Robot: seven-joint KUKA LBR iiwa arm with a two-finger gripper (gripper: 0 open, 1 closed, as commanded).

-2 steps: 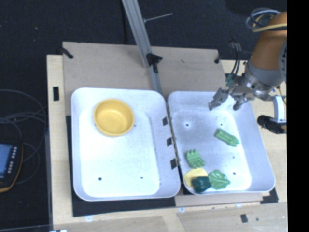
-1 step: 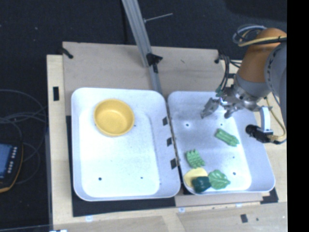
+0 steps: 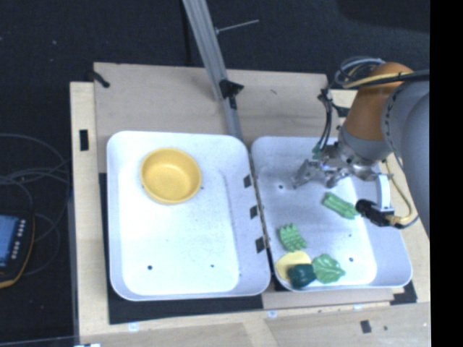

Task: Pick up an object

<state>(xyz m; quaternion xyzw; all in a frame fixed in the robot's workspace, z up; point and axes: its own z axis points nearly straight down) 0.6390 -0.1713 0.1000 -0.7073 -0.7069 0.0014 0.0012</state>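
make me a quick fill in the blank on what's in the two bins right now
1. The yellow bowl sits in the ____ bin as the camera sees it.
2. The claw hangs over the ____ bin.
3. The small toys clustered at the right bin's near edge are mostly ____ in colour.
4. The band above the arm's wrist is ____.

Missing words: left; right; green; orange

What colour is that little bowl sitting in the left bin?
The bowl is yellow, plain with no pattern, seen clearly in the camera view.
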